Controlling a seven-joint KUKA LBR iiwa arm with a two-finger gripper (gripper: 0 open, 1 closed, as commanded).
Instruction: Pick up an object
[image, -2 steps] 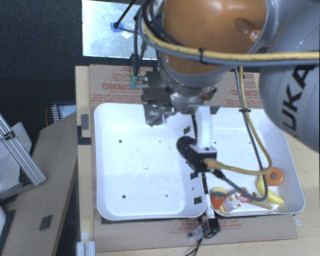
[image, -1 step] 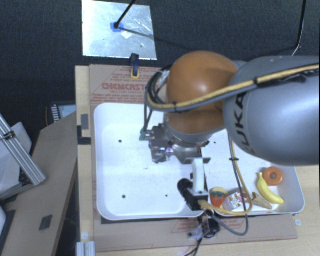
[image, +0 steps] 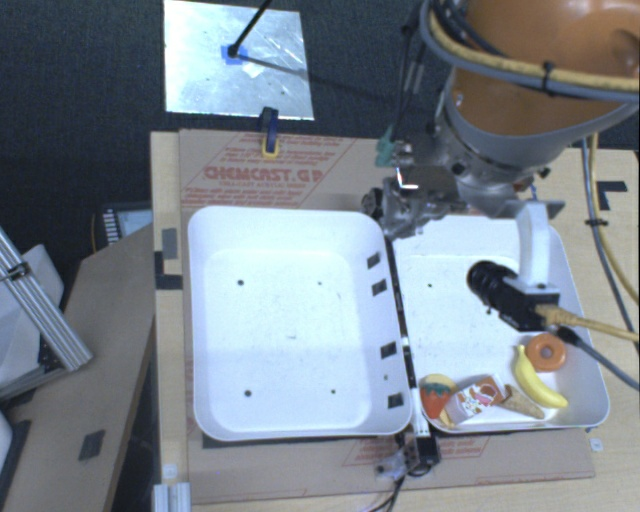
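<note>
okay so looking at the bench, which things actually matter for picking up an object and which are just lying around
For the job:
- banana
- orange round piece
- tomato-like toy
- small printed packet
- right bin, which holds them all
- gripper, at the bin's far left corner

Just lying about:
- left bin
- metal sheet
- yellow clamp

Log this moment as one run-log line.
arm: above right bin | banana, orange, small toys: near corner | nothing lifted
</note>
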